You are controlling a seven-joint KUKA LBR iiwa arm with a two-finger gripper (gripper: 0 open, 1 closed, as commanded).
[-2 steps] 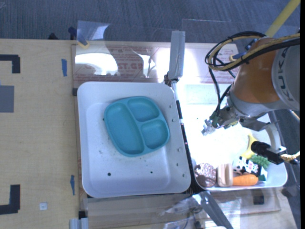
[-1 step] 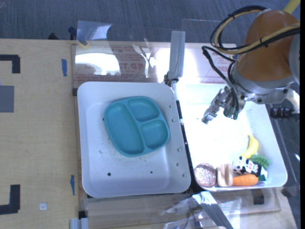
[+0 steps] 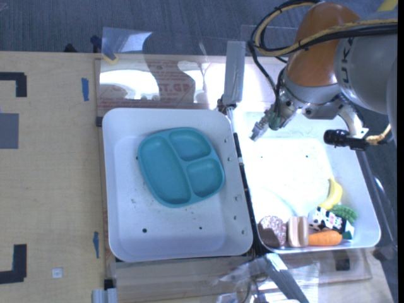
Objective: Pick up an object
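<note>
The right-hand shallow white plastic bin served as the landmark. Along its near edge lay a row of small toy foods: a round brown speckled cookie-like piece at the near-left corner, a pale pink-and-tan sandwich-like block touching its right side, then an orange toy carrot, with a small black-and-white patterned piece just behind the carrot and a green leafy toy beside that. A yellow toy banana stood a little farther back, close to the bin's right wall.

The middle of this bin's floor was bare white. Over its far-left corner hung the grey two-finger gripper (its tip pointed down and to the left), well apart from the toy row and with nothing visible between its fingers; how far they were spread could not be told. Behind it rose the arm's orange band with looping black-and-yellow cables.

To the left of the landmark bin sat the second white bin, holding a teal three-compartment plastic plate.
</note>
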